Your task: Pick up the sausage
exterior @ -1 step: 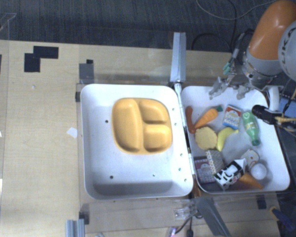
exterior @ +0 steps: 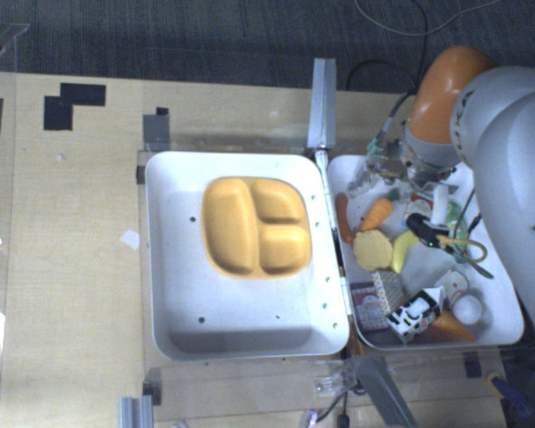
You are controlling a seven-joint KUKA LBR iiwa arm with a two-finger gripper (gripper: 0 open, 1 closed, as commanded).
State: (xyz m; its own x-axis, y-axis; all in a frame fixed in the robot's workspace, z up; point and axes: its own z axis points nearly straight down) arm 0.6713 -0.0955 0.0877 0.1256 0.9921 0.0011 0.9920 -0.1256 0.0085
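Camera view, from above: two shallow white bins sit side by side on the pale bench. Filling the middle of the frame, the left bin (exterior: 169, 266) holds a yellow divided tray (exterior: 254, 226) with three compartments, lying flat near the bin's upper centre. At the right, the right bin (exterior: 508, 324) is crowded with small toy items. The sausage (exterior: 342, 218), a slim reddish piece, lies along that bin's left wall, just right of the divider between the bins. Beside it to the right is an orange carrot (exterior: 375, 213), and below that a pale round biscuit-like piece (exterior: 373, 251). A black-and-white patterned item (exterior: 412, 315) sits lower down near a white ball (exterior: 466, 308). The grey arm with its orange band (exterior: 446, 92) reaches in from the upper right, and the gripper (exterior: 394, 169) hangs over the bin's upper part, above and right of the sausage. Whether its jaws are wide or narrow I cannot tell; cables and parts clutter that spot.
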